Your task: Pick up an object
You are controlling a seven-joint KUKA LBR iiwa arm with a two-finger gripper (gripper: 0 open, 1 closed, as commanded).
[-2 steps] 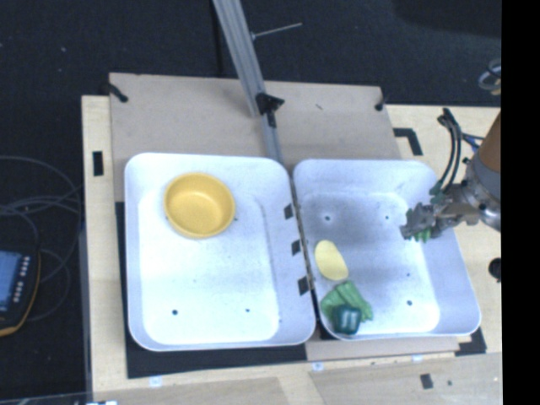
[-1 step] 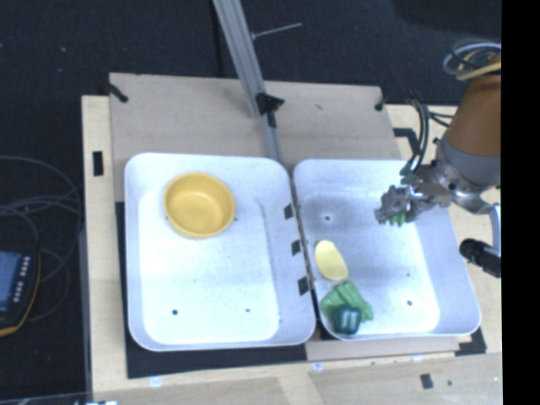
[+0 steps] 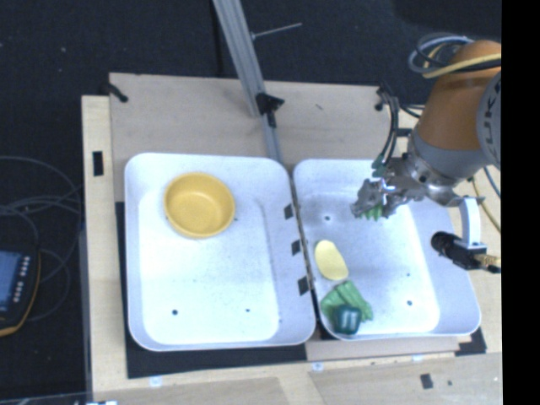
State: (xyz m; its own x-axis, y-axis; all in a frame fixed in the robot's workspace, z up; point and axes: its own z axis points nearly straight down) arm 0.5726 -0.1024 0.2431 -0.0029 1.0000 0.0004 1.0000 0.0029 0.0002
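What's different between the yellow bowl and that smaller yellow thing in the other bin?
The yellow bowl is round and hollow, open side up; the small yellow object is a solid-looking oval lying flat. The bowl is clearly the larger. The bowl sits in the left bin, apart from anything else; the oval lies in the right bin near the divider, just above a green object. Both are yellow and rest on the bin floors.

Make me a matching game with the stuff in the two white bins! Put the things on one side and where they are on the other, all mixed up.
Things:
1. yellow bowl
2. pale yellow object
3. green object
4. gripper

Places:
A. near corner of the right bin, by the divider
B. over the far part of the right bin
C. far part of the left bin
D. middle of the right bin's left side

Pairs: 1-C, 2-D, 3-A, 4-B
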